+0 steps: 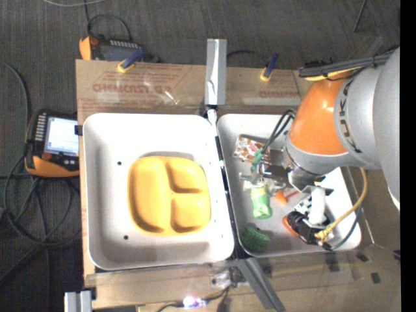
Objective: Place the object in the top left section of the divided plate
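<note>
The divided plate (170,194), yellow, lies near the middle of the left bin (107,242), and I see nothing lying in its sections. A pale green bottle (260,201) lies in the right bin (344,238), near that bin's left wall. My fingers (261,170) are over the right bin, just above the bottle's upper end. I cannot tell whether they are open or closed, or whether they touch it. A patterned packet (246,148) lies beyond them, a dark green thing (257,237) sits near the bin's front edge, and a small orange piece (281,197) lies just right of the bottle.
</note>
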Controlling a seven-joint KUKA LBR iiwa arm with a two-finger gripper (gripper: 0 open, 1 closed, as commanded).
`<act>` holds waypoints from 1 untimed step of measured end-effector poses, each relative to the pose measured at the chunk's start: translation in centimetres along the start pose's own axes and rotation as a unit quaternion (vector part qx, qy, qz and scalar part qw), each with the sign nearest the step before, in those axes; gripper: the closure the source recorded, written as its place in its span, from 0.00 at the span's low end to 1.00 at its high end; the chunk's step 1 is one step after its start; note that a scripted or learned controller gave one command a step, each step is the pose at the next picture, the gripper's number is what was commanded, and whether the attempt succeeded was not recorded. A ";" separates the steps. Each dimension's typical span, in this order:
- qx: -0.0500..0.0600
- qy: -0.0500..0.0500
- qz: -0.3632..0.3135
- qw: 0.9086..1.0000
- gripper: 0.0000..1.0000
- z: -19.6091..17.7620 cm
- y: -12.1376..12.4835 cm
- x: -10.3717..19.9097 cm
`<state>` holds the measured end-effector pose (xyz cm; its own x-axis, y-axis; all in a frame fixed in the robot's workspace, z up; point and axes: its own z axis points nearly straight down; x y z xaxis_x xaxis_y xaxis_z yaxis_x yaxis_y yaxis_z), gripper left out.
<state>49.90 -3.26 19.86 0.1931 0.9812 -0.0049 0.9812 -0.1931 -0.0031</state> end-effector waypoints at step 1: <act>0.001 0.001 -0.001 1.000 1.00 -2.7 -2.0 2.1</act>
<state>48.32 -0.80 22.60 0.1903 0.9817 -0.0020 0.9817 -0.1903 -0.0043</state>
